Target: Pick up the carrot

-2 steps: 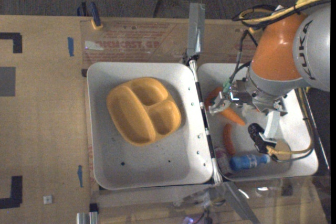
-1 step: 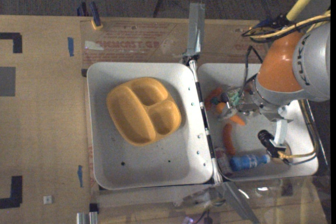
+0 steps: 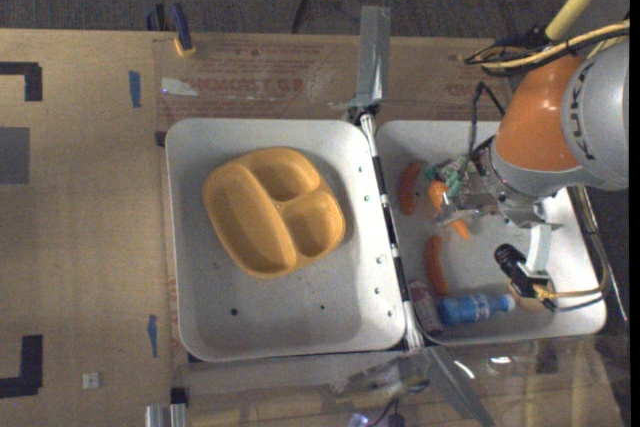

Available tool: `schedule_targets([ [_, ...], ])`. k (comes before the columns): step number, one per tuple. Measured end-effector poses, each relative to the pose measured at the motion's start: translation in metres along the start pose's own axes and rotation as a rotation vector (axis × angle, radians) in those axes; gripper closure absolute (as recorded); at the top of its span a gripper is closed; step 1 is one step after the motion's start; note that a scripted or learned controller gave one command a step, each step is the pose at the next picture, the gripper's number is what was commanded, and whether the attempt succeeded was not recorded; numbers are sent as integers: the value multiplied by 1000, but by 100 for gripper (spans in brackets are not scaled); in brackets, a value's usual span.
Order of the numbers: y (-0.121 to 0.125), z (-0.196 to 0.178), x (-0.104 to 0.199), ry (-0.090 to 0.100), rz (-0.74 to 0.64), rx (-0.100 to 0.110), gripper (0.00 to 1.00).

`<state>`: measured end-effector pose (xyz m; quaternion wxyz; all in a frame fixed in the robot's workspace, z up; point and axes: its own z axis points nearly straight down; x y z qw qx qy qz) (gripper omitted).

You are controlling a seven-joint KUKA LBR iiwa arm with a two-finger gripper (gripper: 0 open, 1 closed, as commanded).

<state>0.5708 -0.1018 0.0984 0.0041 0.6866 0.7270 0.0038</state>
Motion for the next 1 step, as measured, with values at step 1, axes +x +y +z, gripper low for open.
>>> schedule_targets([
  [1, 61, -86, 69, 0, 5, 10, 100],
])
